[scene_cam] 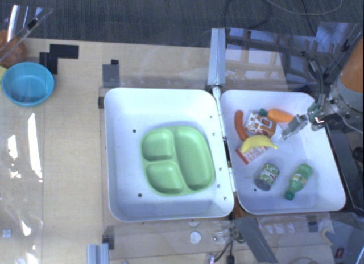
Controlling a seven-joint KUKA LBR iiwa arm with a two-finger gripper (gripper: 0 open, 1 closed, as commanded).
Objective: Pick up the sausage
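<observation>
Green bottle (297,181): lay tilted near the front edge of the right bin, below the pincer and a little to its left, cap end toward the front.
Can (266,176): sat just left of the green bottle, dark with a green and yellow label, below and left of the pincer.
Right bin (335,197): white and shallow, holding every loose item; the pincer hung over its upper right part.
Pincer (297,124): reached in from the right on the grey arm, its metal fingers pointing left and down over the bin floor; nothing lay between the fingers, and how far apart they stood could not be told at that angle.
Sausage (240,125): red-orange and slim, lay lengthwise near the left wall of the right bin, well to the left of the pincer, apart from it, with the carton between them.
Carton (259,124): small box with a white and brown print, directly left of the pincer, just right of the sausage.
Carrot (280,115): orange with a green top, left of the pincer and slightly above it, the nearest item to the fingertips, touching the carton's upper corner.
Banana (257,143): yellow, curved, lay left of and below the pincer, resting on an orange-edged packet (252,154).
Left bin (119,143): far left of the pincer, holding a green divided tray (177,160) with three compartments.
Blue bowl (27,83): stood on the wooden bench (68,172), farthest left of the pincer, well apart from both bins.
</observation>
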